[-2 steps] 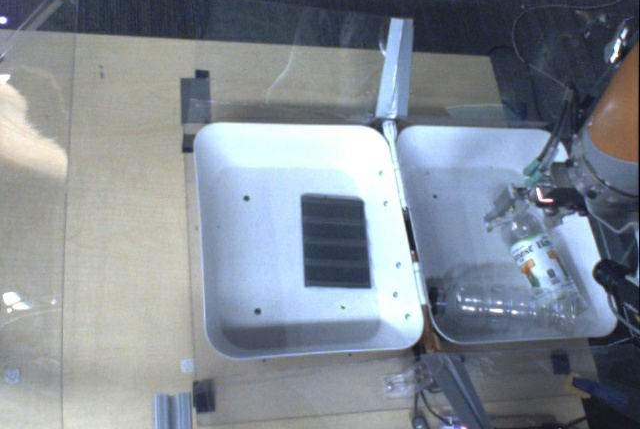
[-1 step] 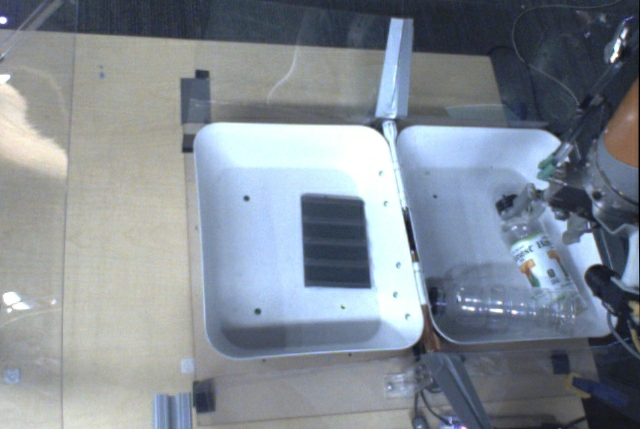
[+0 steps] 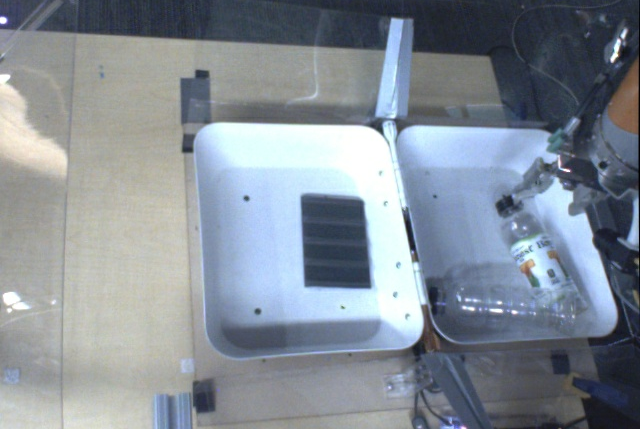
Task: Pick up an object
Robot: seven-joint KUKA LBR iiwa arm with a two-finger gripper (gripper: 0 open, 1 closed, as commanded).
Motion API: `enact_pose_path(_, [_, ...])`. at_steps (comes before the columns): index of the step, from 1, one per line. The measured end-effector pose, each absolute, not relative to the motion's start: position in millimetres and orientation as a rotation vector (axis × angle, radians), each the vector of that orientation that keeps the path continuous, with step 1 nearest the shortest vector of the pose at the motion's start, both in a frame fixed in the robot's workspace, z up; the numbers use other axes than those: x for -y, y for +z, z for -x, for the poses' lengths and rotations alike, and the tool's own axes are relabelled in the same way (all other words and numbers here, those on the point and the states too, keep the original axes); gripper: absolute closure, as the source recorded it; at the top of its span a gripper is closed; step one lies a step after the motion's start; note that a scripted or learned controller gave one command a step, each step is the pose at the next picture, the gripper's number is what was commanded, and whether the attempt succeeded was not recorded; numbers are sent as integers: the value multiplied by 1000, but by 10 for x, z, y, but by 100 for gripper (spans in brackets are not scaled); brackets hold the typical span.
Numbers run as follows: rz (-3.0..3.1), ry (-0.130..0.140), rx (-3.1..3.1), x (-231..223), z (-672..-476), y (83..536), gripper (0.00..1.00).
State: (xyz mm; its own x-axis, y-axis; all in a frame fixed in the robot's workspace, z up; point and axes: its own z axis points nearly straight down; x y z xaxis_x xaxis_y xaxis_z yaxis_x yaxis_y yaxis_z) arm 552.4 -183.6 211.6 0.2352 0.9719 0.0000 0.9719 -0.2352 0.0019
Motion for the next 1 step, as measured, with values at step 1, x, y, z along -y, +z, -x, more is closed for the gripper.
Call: enact_pose_path(1, [-2280,4,-2156,1883,-5369,2188,0])
